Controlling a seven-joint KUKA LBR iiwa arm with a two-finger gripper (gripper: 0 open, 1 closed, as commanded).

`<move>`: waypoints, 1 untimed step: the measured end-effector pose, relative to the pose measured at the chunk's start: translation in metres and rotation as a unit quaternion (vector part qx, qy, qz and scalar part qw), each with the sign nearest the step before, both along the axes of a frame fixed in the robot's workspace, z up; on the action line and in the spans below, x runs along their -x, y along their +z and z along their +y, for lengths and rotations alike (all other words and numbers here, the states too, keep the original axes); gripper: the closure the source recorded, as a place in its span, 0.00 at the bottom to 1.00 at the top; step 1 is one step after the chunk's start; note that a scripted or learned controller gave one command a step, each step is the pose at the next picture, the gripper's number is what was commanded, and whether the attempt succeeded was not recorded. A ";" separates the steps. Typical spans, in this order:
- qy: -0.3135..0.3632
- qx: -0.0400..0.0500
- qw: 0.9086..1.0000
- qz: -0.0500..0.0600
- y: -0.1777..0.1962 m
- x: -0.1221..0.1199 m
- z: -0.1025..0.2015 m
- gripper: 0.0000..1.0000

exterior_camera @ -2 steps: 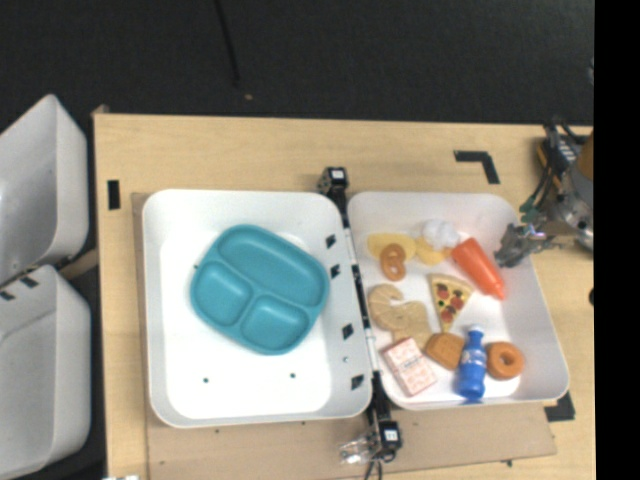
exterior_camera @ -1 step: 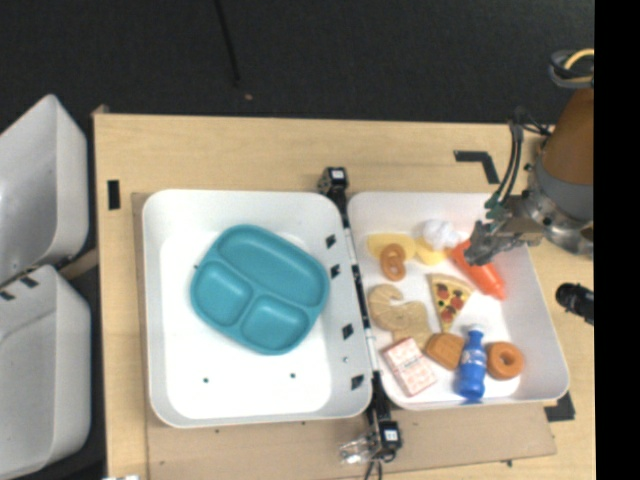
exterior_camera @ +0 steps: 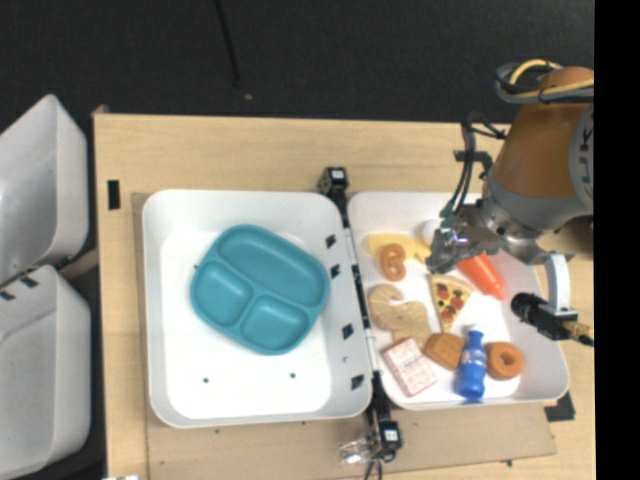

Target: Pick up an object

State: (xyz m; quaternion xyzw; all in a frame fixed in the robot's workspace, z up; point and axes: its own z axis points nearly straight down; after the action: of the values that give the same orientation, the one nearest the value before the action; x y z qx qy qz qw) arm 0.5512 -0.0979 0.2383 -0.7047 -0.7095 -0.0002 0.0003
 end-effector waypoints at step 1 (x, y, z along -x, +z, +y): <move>0.001 0.000 1.000 0.000 -0.001 0.006 0.063 1.00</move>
State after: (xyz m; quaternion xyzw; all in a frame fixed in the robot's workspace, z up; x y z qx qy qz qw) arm 0.5453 -0.0349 0.2378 -0.7043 -0.7099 -0.0005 0.0006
